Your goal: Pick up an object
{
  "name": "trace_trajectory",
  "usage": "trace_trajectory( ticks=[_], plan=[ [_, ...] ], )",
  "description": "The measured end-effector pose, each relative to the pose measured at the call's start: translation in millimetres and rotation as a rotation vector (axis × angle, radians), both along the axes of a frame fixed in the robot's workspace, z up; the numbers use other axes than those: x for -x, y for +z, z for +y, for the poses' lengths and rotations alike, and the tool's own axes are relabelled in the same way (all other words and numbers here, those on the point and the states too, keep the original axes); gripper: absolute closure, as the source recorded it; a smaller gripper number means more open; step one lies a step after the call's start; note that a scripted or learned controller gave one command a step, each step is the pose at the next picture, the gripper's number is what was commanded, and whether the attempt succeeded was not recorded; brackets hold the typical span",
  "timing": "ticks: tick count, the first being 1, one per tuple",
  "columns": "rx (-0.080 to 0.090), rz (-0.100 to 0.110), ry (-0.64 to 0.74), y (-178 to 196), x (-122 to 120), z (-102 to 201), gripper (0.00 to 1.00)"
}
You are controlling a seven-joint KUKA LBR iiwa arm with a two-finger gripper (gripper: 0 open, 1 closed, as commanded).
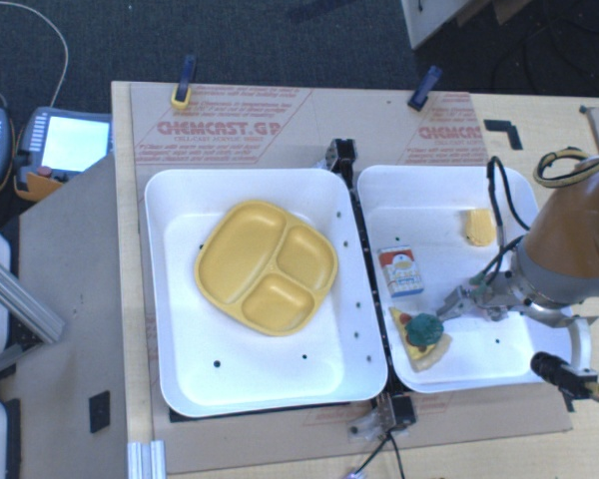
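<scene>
While the grey arm with its orange band (pixel 569 238) reaches in from the right, its two-finger gripper (pixel 449 307) hangs low in the right white bin (pixel 509 372), just beside a green-and-yellow soft toy (pixel 424 335); whether its fingers are parted or closed, I cannot tell. A small red-and-white carton (pixel 401 270) lies nearby, a yellow lump (pixel 479 228) farther back. A yellow divided plastic plate (pixel 267 265) rests in the left white bin (pixel 180 367).

Left bin (pixel 170 267): middle taken up by yellow divided plate (pixel 268 265); open floor left along the walls and the near corners. Right bin (pixel 449 367): small carton (pixel 401 271) and green-and-yellow toy (pixel 422 333) crowded near the divider, yellow piece (pixel 480 228) at the far side; open floor between them.
</scene>
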State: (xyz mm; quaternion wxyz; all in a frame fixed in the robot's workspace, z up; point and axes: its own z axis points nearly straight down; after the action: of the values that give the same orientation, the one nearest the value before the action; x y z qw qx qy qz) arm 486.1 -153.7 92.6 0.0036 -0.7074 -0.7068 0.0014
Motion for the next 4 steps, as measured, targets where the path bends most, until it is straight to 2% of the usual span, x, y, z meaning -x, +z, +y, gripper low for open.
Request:
trace_trajectory(
  ticks=[1,2,4],
  plan=[
    [0.003,-0.008,-0.001,13.8,-1.7,-0.6,1.00],
    [0.006,-0.013,0.001,74.7,0.1,-7.7,1.00],
    [0.006,-0.014,0.002,163.3,-11.4,-6.3,1.00]
  ],
)
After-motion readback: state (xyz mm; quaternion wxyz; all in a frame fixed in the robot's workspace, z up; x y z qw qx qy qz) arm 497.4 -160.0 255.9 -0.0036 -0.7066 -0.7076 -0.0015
